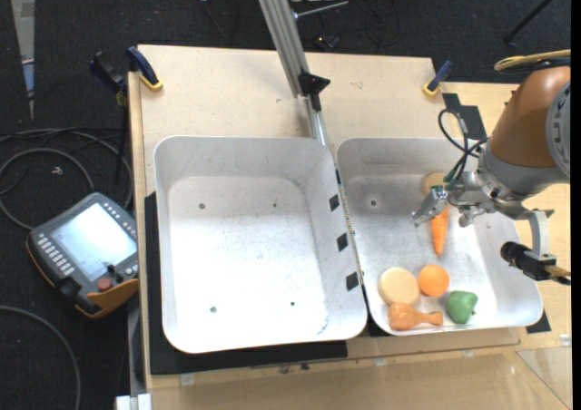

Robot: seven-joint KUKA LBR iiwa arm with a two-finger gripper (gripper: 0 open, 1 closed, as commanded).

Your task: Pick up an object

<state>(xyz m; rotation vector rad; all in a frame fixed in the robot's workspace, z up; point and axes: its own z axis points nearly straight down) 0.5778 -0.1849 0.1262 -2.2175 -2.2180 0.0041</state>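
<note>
The gripper [442,209] is seen at centre right of the frame, over the right bin [381,172]. Its metal fingers [425,211] are spread to either side of the top of a carrot [438,233], which hangs point-down just below them. Whether the carrot is actually clamped or merely stands beneath the fingers cannot be told at this slant.

The carrot is judged to be a toy: light, stiff, smooth-skinned and tapered, so slipping toward the thin end is likely. A hold across the thick upper end is preferred.

Lower in the same bin, toward the frame's lower right, four other items are grouped close together: a cream disc [398,286], an orange ball [433,279], a green pepper [461,306] and an orange drumstick shape [410,316]. A pale item [433,181] is partly hidden behind the gripper.

The left bin [182,218] is noted at frame centre.
</note>
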